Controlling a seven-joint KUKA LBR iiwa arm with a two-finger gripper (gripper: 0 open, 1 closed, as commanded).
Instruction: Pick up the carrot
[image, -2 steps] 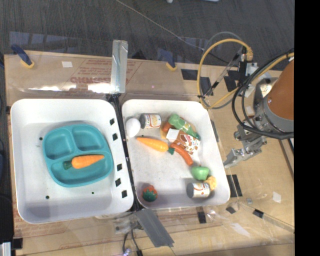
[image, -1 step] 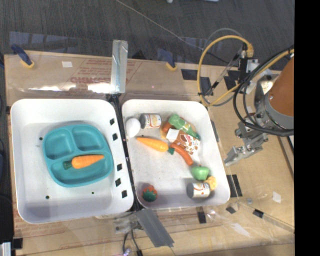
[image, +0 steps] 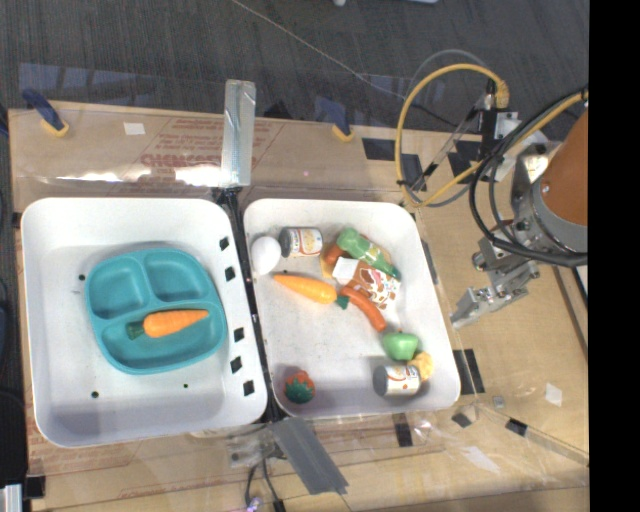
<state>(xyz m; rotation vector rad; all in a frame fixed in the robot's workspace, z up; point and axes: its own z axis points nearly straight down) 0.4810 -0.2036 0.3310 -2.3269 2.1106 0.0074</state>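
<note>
Camera view, left to right. Carrot (image: 175, 322) lies lengthwise in the teal divided plate (image: 115, 285) inside the left bin (image: 45, 385). Right of that plate, the right bin (image: 430, 300) holds mixed toy food. Gripper (image: 480, 303) hangs farthest right, over the table; finger spacing cannot be told. Approach should cross above the plate, closing across the carrot's narrow width.

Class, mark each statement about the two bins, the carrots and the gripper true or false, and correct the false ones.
1. A carrot lies on the teal plate. True.
2. The plate sits in the right bin. False: it is in the left bin.
3. The gripper is over the left bin. False: it is outside the right bin, to its right.
4. Two cans lie in the right bin. True: one at the top, one at the bottom.
</note>
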